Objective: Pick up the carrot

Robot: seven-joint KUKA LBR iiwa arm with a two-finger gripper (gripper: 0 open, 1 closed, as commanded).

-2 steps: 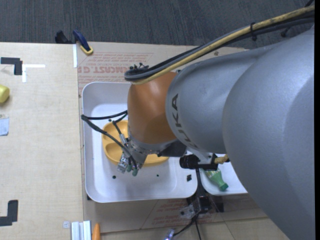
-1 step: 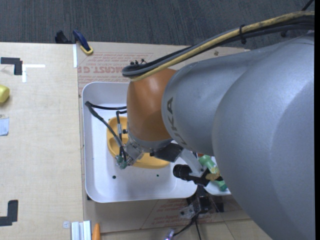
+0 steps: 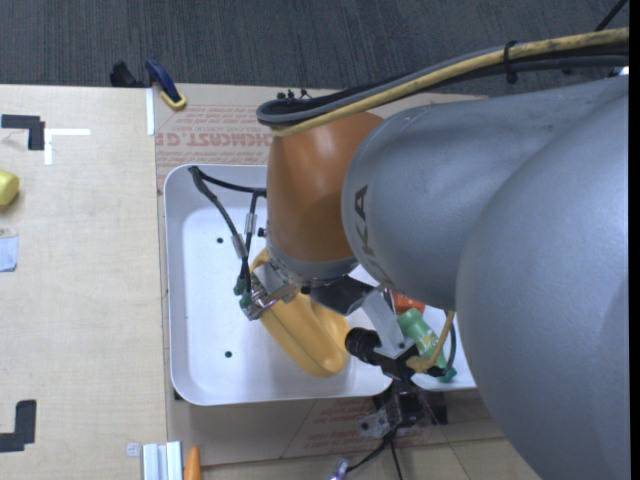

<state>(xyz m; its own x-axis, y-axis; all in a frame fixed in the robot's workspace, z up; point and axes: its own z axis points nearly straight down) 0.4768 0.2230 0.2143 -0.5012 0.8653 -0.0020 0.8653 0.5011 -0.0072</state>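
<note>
Carrot point(image 3: 404, 304): orange sliver, green top, just right of the arm's wrist.
Gripper point(image 3: 262, 298): over banana point(image 3: 305, 336); grip can't tell.

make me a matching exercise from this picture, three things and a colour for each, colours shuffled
Things:
1. bin
2. arm
3. banana

Colours:
a. yellow
b. white
c. grey with an orange band

Pairs: 1-b, 2-c, 3-a
</note>
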